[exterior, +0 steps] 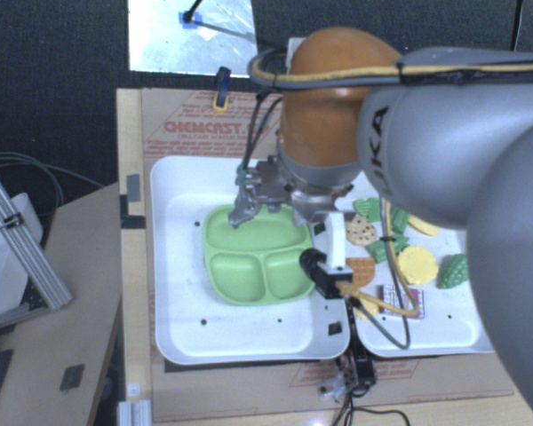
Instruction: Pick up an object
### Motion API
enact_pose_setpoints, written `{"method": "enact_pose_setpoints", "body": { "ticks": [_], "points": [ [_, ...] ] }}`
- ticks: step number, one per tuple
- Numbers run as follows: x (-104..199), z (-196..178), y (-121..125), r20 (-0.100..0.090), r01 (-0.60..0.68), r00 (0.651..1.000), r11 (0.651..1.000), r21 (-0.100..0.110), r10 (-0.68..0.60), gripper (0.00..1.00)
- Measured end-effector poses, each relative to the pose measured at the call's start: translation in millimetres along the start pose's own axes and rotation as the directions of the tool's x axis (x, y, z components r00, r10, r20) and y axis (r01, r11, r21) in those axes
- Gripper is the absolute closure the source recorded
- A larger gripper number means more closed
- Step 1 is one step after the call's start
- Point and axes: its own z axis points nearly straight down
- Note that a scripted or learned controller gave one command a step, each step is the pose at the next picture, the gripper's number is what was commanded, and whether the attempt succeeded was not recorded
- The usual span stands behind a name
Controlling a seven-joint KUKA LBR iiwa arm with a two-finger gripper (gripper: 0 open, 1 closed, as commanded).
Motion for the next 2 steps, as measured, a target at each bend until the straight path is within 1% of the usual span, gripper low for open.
{"method": "enact_pose_setpoints", "body": {
  "ticks": [1, 2],
  "points": [
    [-104.4, 1.2, -3.9, 0.009, -0.021, 1.0, 1.0, -0.001, 0.021, 0.0],
    [-23.8, 50.2, 4.0, 0.003, -0.003, 1.0, 1.0, 0.002, 0.003, 0.0]
  ]
}}
